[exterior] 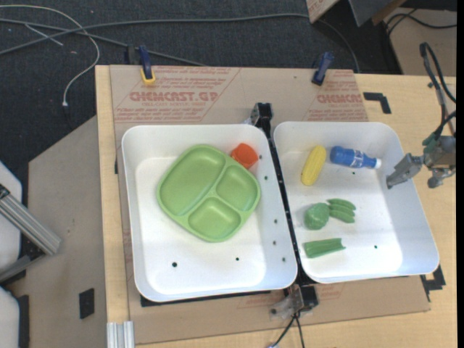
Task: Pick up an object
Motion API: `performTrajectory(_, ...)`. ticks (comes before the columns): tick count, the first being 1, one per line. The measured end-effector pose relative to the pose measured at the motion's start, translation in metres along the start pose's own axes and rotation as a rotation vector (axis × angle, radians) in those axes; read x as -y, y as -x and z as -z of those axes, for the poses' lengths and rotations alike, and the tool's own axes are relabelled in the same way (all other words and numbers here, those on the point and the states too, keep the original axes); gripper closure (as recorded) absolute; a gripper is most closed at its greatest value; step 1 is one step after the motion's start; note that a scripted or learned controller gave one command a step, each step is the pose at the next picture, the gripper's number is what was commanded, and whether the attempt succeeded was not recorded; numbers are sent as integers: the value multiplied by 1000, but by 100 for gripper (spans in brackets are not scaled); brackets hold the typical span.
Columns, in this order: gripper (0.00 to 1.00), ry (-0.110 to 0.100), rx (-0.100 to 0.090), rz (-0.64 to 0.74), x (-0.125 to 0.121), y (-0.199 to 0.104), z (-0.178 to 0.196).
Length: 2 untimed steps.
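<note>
Nearest the camera, along the front of the tabletop (pixel 217 317), a clamp and cable sit below the seam where the two white bins meet. In the right bin (pixel 406 256), the closest thing is a flat green strip (pixel 322 248), lying well clear of the walls. Just behind it rest a round green lump (pixel 316 217) and a ridged green pod (pixel 342 209), touching or nearly so. Farther back lie a yellow corn cob (pixel 313 165) and, beside it, a blue bottle (pixel 354 158) on its side with its white cap pointing right.

In the left bin (pixel 141 256) a green divided plate (pixel 209 191) lies tilted across the middle, and an orange piece (pixel 245 154) sits at its far edge, touching or just beside it.

The hand (pixel 401 172) hangs at the right rim of the right bin, near the bottle's cap but apart from it. Nothing sits between its fingers; whether they are spread or closed I cannot tell.

As I judge it, the task has barely begun: every object rests in a bin, none is lifted. Choosing one, descending, gripping and raising all remain.
</note>
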<state>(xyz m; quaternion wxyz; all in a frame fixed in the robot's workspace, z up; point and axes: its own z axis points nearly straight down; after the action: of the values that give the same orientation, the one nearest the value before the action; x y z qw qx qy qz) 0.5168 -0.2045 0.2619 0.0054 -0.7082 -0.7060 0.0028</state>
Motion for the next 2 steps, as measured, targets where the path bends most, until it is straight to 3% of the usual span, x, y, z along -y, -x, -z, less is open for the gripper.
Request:
performTrajectory(1,0,11,3,3,-2,0,5)
performTrajectory(2,0,6,1,3,-4,0,-37)
